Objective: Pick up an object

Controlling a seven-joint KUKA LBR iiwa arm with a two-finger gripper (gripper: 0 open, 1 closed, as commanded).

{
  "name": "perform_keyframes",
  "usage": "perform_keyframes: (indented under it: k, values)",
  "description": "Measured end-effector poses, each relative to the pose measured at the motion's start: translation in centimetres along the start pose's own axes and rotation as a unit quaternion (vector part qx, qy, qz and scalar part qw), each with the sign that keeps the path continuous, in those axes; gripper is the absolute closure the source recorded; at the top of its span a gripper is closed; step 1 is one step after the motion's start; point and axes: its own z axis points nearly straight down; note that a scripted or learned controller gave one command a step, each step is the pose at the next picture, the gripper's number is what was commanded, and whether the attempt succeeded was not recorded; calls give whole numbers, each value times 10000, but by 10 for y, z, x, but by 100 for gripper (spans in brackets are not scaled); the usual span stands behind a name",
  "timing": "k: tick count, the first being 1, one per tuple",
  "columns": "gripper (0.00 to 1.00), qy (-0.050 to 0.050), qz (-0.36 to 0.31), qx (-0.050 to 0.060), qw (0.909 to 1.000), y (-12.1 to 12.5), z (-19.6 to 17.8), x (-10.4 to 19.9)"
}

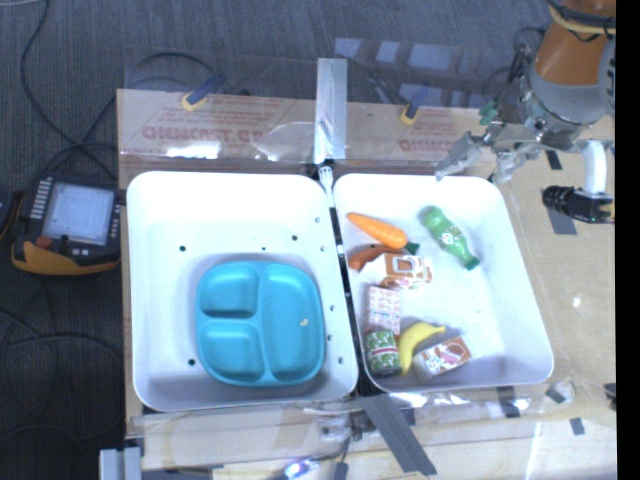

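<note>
Green bottle (447,236) lay tilted in the right bin (520,298), toward its far right part, apart from the other items and so the easiest candidate. Orange carrot (377,229) rested near the dividing wall, with a small printed carton (405,270) just beside it. Tightly bunched at the near edge: banana (417,340), a round green item (381,352) and a red-labelled packet (443,356), touching one another. Blue divided tray (262,323) sat alone in the left bin (160,228).

Gripper (480,158) hovered above the far right corner of the right bin, fingers spread wide, holding nothing.

Likely hazards, judged from this layout: rolling of the bottle away from closing fingers; snagging on the bin rim during descent from the corner; a grasp into the near cluster catching two items or pushing them aside.
</note>
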Motion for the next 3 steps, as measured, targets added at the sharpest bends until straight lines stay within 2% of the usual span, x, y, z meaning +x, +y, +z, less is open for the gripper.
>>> perform_keyframes:
  k: [1,2,3]
  values:
    - [0,-19,-339,3,9994,24,173,-22]
    - [100,-33,-346,8,9994,24,163,-22]
    - [100,-6,-134,-6,9999,25,79,10]
